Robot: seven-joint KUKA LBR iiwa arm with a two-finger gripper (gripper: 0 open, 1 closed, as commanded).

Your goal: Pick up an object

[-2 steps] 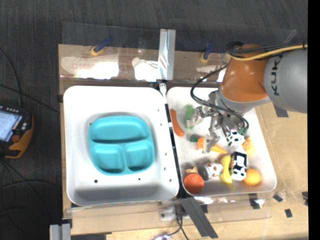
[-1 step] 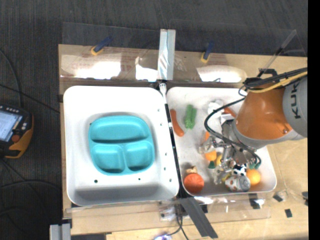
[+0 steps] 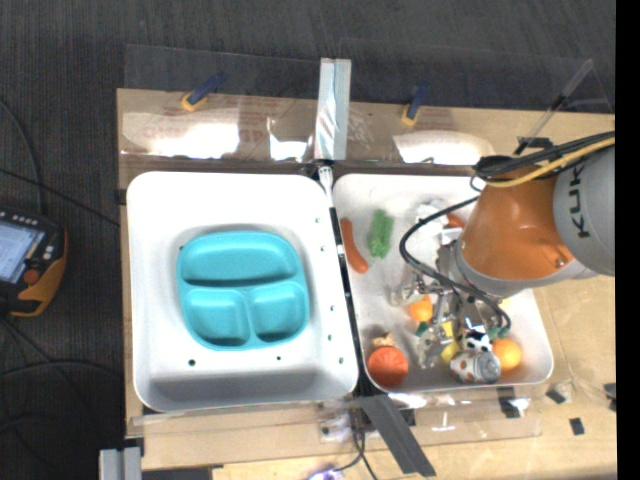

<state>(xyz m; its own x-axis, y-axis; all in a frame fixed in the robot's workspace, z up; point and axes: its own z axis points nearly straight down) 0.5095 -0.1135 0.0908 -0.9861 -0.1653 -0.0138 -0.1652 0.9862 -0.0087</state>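
Sitting near the front edge of the right bin (image 3: 535,318), a small pile of toys waits under the gripper (image 3: 440,333). The nearest one looks like a little orange piece (image 3: 421,310), and it lies just beside the gripper's metal parts, on the side toward the middle wall between the two bins. A yellow bit (image 3: 449,349) sits just below the gripper, toward the front edge. A black and white toy (image 3: 479,341) and an orange ball (image 3: 508,354) lie a little more toward the front right corner. A silver can (image 3: 474,368) rests right at the front edge beside them.

Wires and metal crowd the gripper, so I cannot tell how it stands or whether anything is in it.

My guess is that the little orange piece is the closest thing to grab, since it is almost touching the gripper. It is too small to tell which way it is longer.

Farther out, a red ball (image 3: 388,363) sits in the front left corner of the right bin. A green piece (image 3: 380,233) and a long orange one (image 3: 353,248) lie near the middle wall, well apart from the gripper. The left bin (image 3: 160,203) holds a blue tray (image 3: 242,286).
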